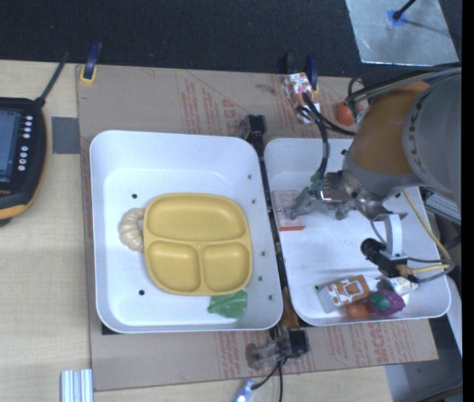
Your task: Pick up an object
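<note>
Camera view, operator: your arm (404, 141) comes in from the right and hangs over the right bin (304, 153), with the jaws (314, 198) low near that bin's left wall, close to the divider between the two bins. Whether the jaws are apart or together you cannot tell from this angle (the wrist body hides most of them), and nothing is visibly between them.

Your candidates lie elsewhere. Along the right bin's near wall sit a small carton (344, 291), an orange piece (357, 311) and a purple toy (386, 302), all touching or nearly so. In the left bin (107, 153) a yellow tray (197, 243) fills the middle, with a beige lump (130, 229) tucked against its left edge and a green scrap (229, 305) at its near edge.

Here is what could trip you up. Where the jaws are now, the floor beneath looks bare apart from a faint red mark (291, 224), so a closure here would likely grab nothing. Going for the cluster risks pinching two items at once, or shoving them into the wall so they slide out. Cables (413, 266) trail off the wrist just above that cluster (they could brush the toy aside). The tray is wide and flat, so it would probably slip or tip. The divider is close enough to clip on a sideways move.
</note>
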Controlling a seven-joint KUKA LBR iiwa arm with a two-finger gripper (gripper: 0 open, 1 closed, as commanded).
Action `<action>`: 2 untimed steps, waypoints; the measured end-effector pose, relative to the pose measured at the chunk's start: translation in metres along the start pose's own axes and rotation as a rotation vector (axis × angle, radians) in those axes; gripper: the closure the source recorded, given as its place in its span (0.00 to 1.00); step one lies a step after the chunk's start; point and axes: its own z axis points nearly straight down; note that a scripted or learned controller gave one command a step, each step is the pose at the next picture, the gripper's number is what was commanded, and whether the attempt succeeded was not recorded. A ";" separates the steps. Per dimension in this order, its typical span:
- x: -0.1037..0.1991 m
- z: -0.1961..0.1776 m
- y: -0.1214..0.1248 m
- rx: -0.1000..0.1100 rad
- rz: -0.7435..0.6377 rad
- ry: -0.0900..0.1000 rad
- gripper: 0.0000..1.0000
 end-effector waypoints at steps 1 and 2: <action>0.001 -0.011 0.001 0.000 -0.004 0.002 1.00; 0.000 -0.021 0.001 0.002 -0.007 0.000 1.00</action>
